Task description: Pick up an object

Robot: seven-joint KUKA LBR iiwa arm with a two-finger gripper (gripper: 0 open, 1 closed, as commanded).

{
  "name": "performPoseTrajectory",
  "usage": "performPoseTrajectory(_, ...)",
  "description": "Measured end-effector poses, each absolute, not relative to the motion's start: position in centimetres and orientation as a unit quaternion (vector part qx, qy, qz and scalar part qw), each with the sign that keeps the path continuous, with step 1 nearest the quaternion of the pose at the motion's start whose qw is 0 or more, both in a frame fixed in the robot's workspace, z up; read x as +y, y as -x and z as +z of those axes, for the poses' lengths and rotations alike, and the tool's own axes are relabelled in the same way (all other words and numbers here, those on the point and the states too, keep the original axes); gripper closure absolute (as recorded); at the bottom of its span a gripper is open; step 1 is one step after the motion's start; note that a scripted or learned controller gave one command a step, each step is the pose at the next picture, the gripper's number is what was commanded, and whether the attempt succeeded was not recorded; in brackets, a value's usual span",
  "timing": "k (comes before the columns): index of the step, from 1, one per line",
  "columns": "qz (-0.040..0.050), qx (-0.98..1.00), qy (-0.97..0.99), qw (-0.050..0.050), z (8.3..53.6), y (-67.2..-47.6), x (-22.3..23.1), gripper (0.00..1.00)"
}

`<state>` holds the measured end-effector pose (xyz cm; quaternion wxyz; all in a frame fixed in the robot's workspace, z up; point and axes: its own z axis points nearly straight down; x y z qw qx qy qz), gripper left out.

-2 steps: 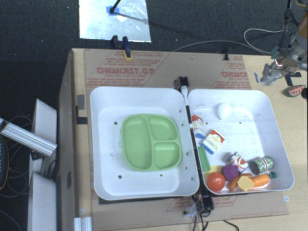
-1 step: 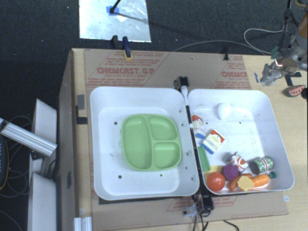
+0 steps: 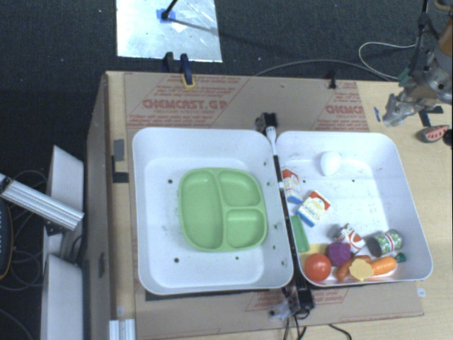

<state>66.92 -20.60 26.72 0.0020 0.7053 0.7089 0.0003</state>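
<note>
My pincer (image 3: pixel 402 109): up at the far right, over the bench top and outside both bins. I cannot tell how it is set. It holds nothing I can see.

Right bin (image 3: pixel 396 151): all the small things lie in it. The back and the right side of its floor are bare and white, so there is open room there.

White egg (image 3: pixel 330 163): near the back of the right bin, alone, with bare floor all round it.

Little carton (image 3: pixel 314 207): near the left wall of the right bin, tilted.

Green stick (image 3: pixel 300 234): flat along the left wall of the right bin, tight to the edge.

Tomato (image 3: pixel 318 266): in the front left corner of the right bin, close to the rim.

Purple thing (image 3: pixel 339 253): just beside the tomato, packed in with the others.

Carrot (image 3: pixel 382 265): along the front rim of the right bin.

Small can (image 3: pixel 386 242): on its side near the carrot, with bare floor behind it.

Left bin (image 3: pixel 159 165): it holds one thing, with a white strip of floor all round it.

Green tray (image 3: pixel 222 210): flat in the middle of the left bin, three hollows, apart from every wall.

Bench (image 3: pixel 233 98): brown board behind the bins, open.
</note>
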Motion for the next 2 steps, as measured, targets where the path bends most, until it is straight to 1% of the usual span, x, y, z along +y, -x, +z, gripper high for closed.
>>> performPoseTrajectory(2,0.0002,0.709,-0.705,0.002,26.64,-66.92,-20.59,1.0)
